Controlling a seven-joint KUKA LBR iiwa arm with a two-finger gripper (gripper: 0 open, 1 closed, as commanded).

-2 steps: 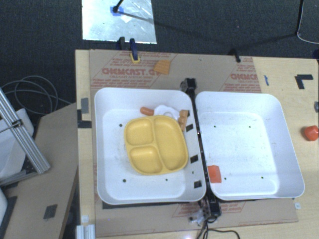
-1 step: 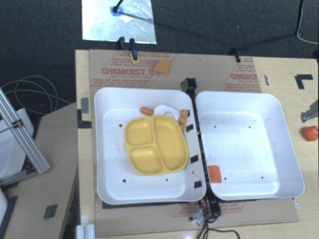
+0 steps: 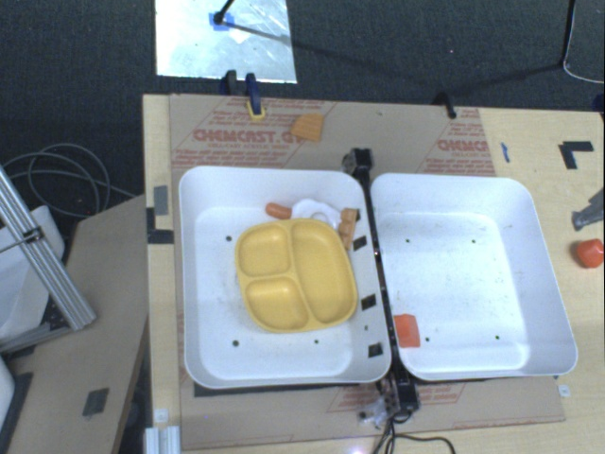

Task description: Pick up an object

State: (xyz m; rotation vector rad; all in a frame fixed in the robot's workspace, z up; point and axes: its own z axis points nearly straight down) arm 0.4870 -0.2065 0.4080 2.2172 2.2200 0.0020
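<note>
Where the two white bins meet along the middle of the counter (image 3: 529, 130), the yellow divided plate (image 3: 295, 275) serves as the landmark: it lies flat in the left bin (image 3: 203, 282), filling most of that bin's floor, its three compartments facing up. Just beyond the plate's far rim sit a small orange sausage-shaped piece (image 3: 278, 211), a white object (image 3: 315, 212) partly hidden behind the rim, and a tan block (image 3: 348, 225) standing near the bin's right wall. Right of the plate, across the divider, a small orange-red block (image 3: 406, 329) rests on the floor of the right bin (image 3: 529, 253), close to its near left corner. Far right of the plate, at the frame's edge, a grey part of the pincer (image 3: 588, 211) juts in above the counter, with an orange piece (image 3: 589, 253) just below it; whether its fingers are spread or closed cannot be told.
</note>
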